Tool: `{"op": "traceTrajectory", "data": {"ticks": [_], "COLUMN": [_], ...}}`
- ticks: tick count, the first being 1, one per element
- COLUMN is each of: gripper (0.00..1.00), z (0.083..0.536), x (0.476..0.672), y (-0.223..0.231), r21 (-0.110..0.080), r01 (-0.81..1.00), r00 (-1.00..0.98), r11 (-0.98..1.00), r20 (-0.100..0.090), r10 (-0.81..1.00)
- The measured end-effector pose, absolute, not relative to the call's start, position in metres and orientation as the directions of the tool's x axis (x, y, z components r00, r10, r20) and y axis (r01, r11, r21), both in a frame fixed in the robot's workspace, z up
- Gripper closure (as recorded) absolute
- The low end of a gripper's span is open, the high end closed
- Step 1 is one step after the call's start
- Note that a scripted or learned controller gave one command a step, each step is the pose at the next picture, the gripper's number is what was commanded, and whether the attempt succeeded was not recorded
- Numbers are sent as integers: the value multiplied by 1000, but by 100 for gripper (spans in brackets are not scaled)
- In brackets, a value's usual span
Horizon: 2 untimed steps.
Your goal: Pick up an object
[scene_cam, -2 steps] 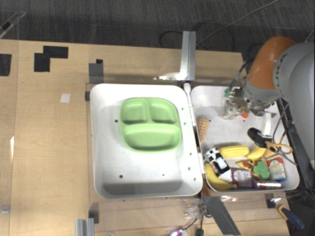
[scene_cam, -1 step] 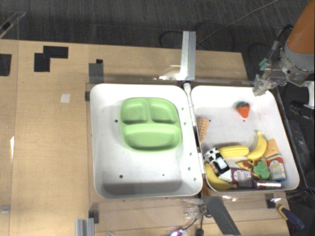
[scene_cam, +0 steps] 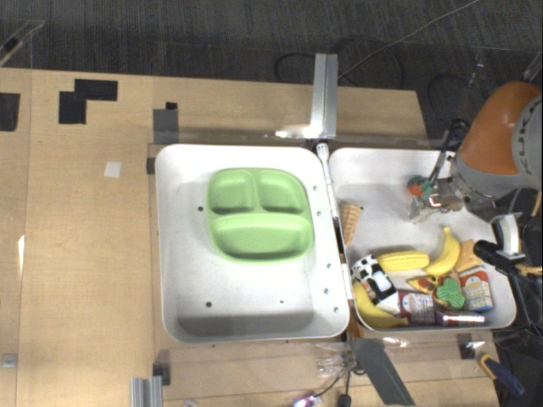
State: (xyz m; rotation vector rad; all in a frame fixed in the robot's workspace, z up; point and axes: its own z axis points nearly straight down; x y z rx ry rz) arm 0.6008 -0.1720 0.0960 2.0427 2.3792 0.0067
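Observation:
My gripper (scene_cam: 427, 202) hangs low over the upper right part of the right bin (scene_cam: 377, 175). A small red and green object (scene_cam: 417, 186) sits right against its left side; whether it is held is unclear. Lower in the bin lie a yellow banana (scene_cam: 446, 253), a corn cob (scene_cam: 403, 262), a black and white toy (scene_cam: 371, 275), a second banana (scene_cam: 374, 310), a can (scene_cam: 417, 305) and a green toy (scene_cam: 450, 293). A waffle cone (scene_cam: 350, 220) lies by the bin's left wall.
The left bin (scene_cam: 187, 295) holds a green divided plate (scene_cam: 257, 213). A metal post (scene_cam: 325, 91) stands behind the wall between the bins. The arm's orange band (scene_cam: 496, 134) looms over the right bin's far right corner.

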Motion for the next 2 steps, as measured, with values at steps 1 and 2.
{"op": "traceTrajectory", "data": {"ticks": [1, 2], "gripper": [100, 0], "z": [89, 89], "x": [642, 641], "y": [-106, -108], "r21": [11, 10], "r01": [1000, 1000], "r00": [-10, -9], "r11": [10, 9], "r20": [1, -1], "r10": [1000, 1000]}}
